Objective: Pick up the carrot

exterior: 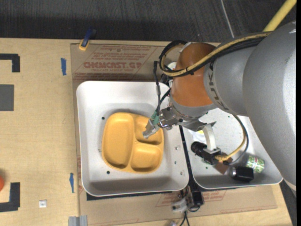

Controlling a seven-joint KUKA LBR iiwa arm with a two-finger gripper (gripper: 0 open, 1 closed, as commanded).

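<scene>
My gripper hangs low over the left bin, above the upper right compartment of a yellow three-part plate. I see nothing orange and carrot-shaped on the plate or on the bare white floor of either bin. The grey arm with its orange band covers the inner part of the right bin and the wall between the two bins.
A green can lies at the near right of the right bin, with a small black object touching it. Cardboard lies behind the bins. The wooden bench stretches to the left.
</scene>
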